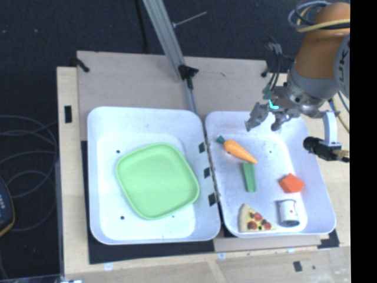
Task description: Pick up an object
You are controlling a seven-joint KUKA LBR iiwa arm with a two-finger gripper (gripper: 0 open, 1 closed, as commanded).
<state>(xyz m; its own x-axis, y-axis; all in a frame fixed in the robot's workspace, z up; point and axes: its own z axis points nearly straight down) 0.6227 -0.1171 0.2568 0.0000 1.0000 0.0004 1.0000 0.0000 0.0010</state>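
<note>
While the grey arm (318,52) with its orange band reaches in from the right, its pincer (268,120) hangs over the far edge of the right bin (312,214), fingers spread apart with nothing between them. Just below it in that bin lies an orange carrot (238,150) with a green top, pointing slantwise, and just beside the carrot's tip a green stick-shaped piece (249,177) lies lengthwise. Toward the bin's right side sits a small orange block (291,183), with a silver can (287,211) on its side near it at the front, and a pizza slice (254,219) beside the can at the front edge. The left bin (106,128) holds a light green square plate (157,180), lying flat. Both bins touch along a middle seam with dark clips. They rest on a pale wooden surface (118,75) with a tan board at the back. A slim metal pole (164,28) rises slantwise from behind the bins. Around the surface the floor (59,16) is dark, and black cables (23,152) loop at the left.
</note>
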